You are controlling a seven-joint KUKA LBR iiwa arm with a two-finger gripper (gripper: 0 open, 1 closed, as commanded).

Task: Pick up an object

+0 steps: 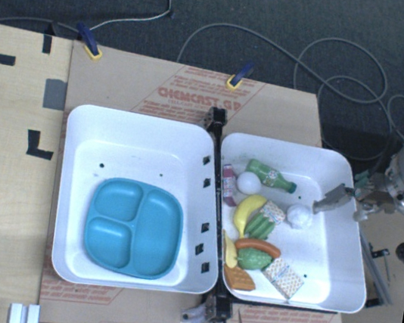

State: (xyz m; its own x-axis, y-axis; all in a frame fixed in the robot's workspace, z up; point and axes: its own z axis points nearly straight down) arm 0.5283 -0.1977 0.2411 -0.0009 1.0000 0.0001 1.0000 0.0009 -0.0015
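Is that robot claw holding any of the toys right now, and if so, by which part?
It cannot be told. The gripper is over the right bin, close to a small white ball, but the view is too blurred to show a hold.

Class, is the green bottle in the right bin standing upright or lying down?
Lying down: the green bottle shows its full length flat on the right bin's floor.

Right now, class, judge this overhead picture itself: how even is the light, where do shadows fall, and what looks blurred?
In the camera view, light is soft and even, with no hard glare on the white bins; the blue divided plate casts only a faint shadow; the gripper and arm at the right edge look smeared; the small toys, like the green bottle, are soft in detail.
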